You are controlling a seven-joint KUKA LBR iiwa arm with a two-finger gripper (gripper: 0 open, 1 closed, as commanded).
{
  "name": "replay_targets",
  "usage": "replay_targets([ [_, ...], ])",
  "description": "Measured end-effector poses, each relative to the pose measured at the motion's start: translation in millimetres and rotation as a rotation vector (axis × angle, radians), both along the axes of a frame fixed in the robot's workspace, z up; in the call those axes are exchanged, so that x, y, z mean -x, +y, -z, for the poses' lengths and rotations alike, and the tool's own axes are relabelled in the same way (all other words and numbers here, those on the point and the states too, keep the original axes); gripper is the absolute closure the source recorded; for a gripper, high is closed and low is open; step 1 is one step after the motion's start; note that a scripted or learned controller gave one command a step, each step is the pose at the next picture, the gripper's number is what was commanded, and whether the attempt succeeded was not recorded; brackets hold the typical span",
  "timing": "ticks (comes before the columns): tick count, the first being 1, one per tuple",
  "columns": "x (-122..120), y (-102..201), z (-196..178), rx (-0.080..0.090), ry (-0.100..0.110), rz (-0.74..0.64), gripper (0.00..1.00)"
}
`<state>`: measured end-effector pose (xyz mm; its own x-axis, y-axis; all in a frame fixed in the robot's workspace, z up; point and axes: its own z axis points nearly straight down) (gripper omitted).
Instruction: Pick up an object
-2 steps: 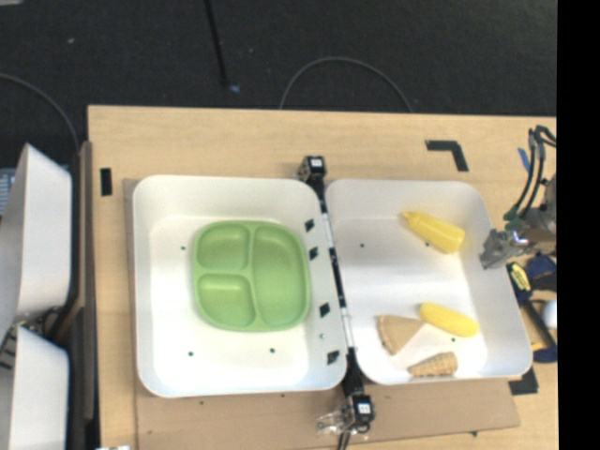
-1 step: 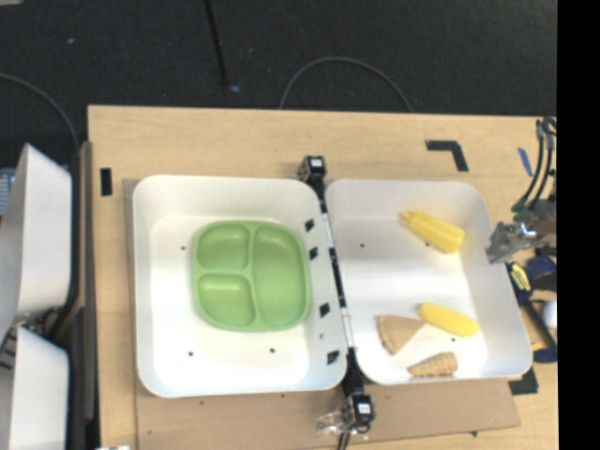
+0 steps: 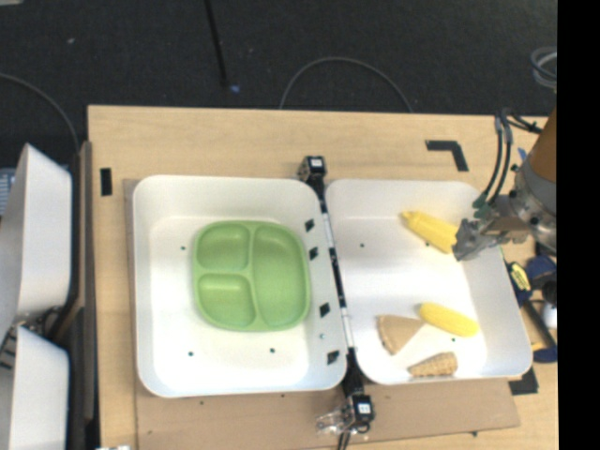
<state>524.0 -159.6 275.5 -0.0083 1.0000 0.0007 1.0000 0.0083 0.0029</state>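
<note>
The right bin (image 3: pixel 375 270) holds several small items. A yellow corn-like piece (image 3: pixel 427 228) lies near its far right side. A second yellow piece (image 3: pixel 448 320) rests toward the front right, with a tan wedge (image 3: pixel 399 332) beside it and a tan cone (image 3: pixel 432 366) at the front rim. My gripper (image 3: pixel 467 242) sits low at the right end of the corn-like piece, touching or almost touching it. Nothing visibly hangs from it.
In the left bin (image 3: pixel 159 345) lies a green divided plate (image 3: pixel 251 275). A black-clipped divider (image 3: pixel 328 270) separates the two bins. Cables and a blue fitting (image 3: pixel 530 275) crowd the right rim beside the arm. The wooden bench (image 3: pixel 234 139) surrounds both bins.
</note>
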Motion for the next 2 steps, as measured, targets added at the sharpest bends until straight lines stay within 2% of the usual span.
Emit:
replay_targets([
  [1, -6.2, 55.3, 14.4, 0.0, 0.002, 0.001, 1.0],
  [2, -11.1, 104.9, 7.6, 0.0, 0.0, 0.0, 1.0],
])
